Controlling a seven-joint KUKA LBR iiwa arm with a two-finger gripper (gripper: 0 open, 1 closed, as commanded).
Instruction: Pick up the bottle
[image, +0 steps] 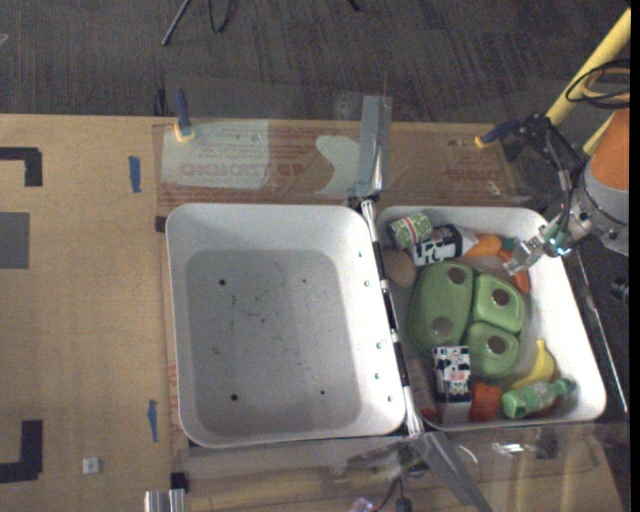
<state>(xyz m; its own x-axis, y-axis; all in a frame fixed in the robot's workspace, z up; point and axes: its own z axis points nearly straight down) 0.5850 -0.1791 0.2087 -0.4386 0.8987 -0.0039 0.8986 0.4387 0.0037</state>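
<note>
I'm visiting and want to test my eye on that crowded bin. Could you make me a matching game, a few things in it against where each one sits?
Things:
1. green bottle
2. green can
3. banana
4. cow-print carton

Places:
A. far left corner of the right bin
B. near right corner, lying on its side
C. just beyond the bottle, beside the large green toy
D. near edge, on the near side of the large green toy

Pairs: 1-B, 2-A, 3-C, 4-D
</note>
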